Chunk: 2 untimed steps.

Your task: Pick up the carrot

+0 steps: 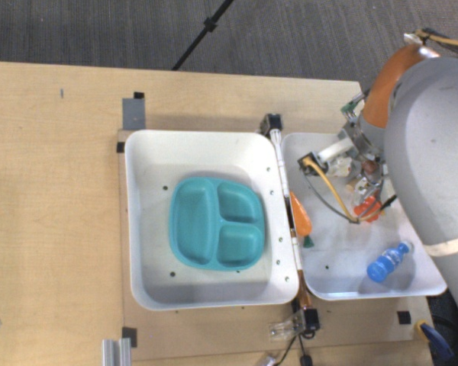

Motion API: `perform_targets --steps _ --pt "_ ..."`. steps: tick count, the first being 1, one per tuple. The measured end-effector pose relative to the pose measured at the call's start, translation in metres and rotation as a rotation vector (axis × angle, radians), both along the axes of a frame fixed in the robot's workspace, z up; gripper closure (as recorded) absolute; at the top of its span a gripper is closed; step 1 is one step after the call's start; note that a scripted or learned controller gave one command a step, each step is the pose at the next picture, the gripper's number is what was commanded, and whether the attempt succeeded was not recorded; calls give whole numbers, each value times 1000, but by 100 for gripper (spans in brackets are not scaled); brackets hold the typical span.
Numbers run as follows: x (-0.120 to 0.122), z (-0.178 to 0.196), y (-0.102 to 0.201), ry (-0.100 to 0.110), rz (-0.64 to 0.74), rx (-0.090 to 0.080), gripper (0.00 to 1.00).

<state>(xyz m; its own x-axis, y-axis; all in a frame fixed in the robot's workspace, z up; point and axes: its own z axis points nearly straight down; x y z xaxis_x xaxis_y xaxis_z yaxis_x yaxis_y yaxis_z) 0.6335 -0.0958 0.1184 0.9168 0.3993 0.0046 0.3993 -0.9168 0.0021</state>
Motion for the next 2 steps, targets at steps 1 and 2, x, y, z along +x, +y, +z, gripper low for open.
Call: perform_targets --steps 1,2 --pt "4 67 90 -1 -205 3 0" --pt "-73 249 33 -6 -204 -1 0"
